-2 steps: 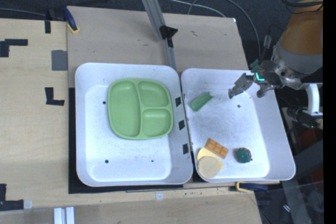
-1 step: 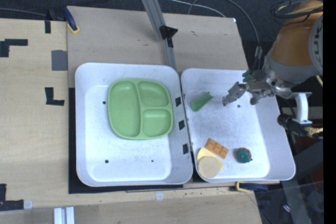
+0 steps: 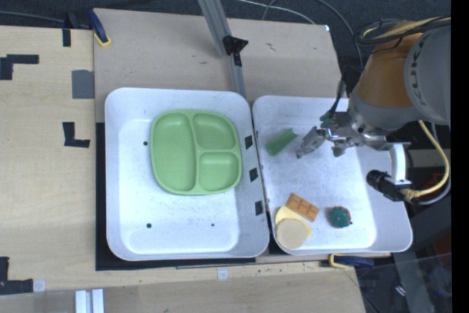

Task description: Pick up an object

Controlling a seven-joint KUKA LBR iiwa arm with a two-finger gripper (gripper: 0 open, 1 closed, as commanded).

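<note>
The gripper (image 3: 316, 143) hangs over the right bin (image 3: 381, 234), at roughly 10 o'clock from that bin's centre, w/ the grey arm (image 3: 410, 84) and its orange band coming in from 3 o'clock. Fingers look spread narrowly w/ nothing between them, though they're small and a bit blurred, so that's a judgement. Candidates for the pick all sit in the right bin: a green block (image 3: 280, 141) just beside the fingertips at 9 o'clock from them, near the bin's left wall; a waffle-like orange piece (image 3: 302, 207) and a pale yellow disc (image 3: 292, 232) touching each other at about 7 o'clock of the bin; a small dark green round thing (image 3: 338, 217) at 5 o'clock. The left bin (image 3: 124, 179) bears a green divided plate (image 3: 196, 152), well apart from the gripper. Risks, as I judge them: the green block lies close to the wall and tilted, so a descent slightly off could nudge it against the wall or pinch just a corner and drop it; the round thing would prob roll off if clipped; the disc and waffle touching could mean grabbing both or neither. Surface: smooth white bins, speckled, on a pale wood bench (image 3: 44, 179), dark carpet at 12 o'clock, cables near the arm base.
</note>
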